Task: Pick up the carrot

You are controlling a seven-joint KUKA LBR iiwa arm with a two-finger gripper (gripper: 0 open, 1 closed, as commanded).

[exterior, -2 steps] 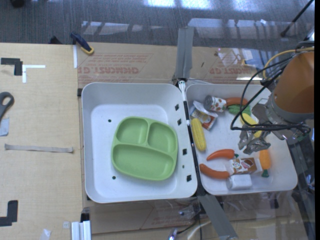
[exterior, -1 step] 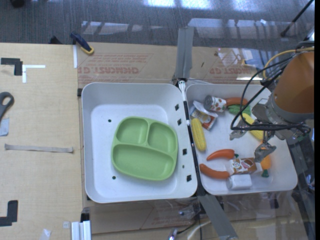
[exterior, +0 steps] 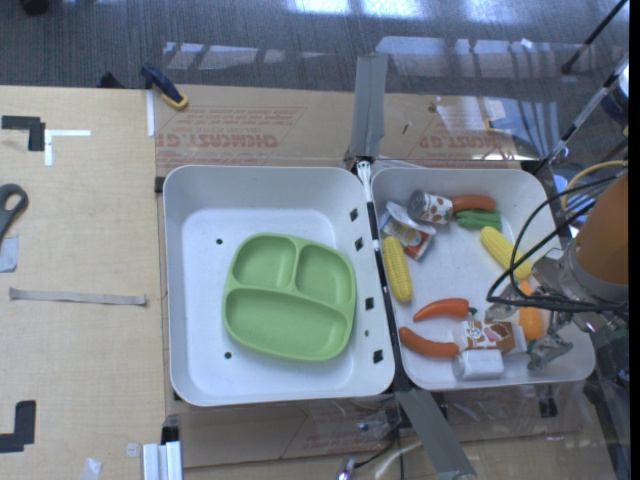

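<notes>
The carrot point(exterior: 474, 204) lies at the upper middle of the right bin point(exterior: 440, 373), its long axis roughly across the frame, well up and left of the gripper point(exterior: 548, 346) at the bin's lower right edge, whose grasp cannot be told.

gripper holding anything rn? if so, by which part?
Cannot tell. The gripper sits at the right bin's right edge beside an orange item, but nothing shows between its fingers. The carrot lies at the bin's far side.
</notes>
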